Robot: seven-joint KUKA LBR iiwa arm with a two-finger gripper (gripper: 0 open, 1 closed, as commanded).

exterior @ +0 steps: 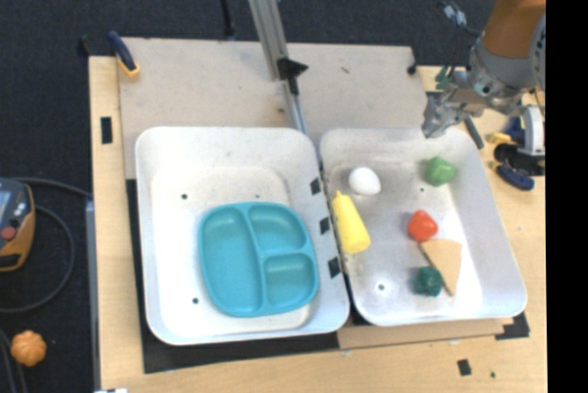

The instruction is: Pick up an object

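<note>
The grey arm with its orange band reaches in from the right, and its hand (444,120) hangs over the upper right corner of the right-hand shallow white bin (496,290). How far the hand is open cannot be told from this slanted view, and nothing can be made out in its hold.

Just below the hand, a small green rounded object (440,170) lies near the bin's upper right. To its left, a white egg-shaped object (365,181) rests near the bin's upper left, and a yellow elongated object (350,222) lies along the left wall just beneath it. Toward the middle right sits a small red-orange round object (422,225), with a tan wedge-shaped piece (445,260) just below it and a dark green lumpy object (426,282) beside the wedge's lower end.

The left-hand shallow white bin (165,162) holds a teal plastic divided plate (258,258) with three compartments. Both bins stand side by side on the light wooden table (202,84).
</note>
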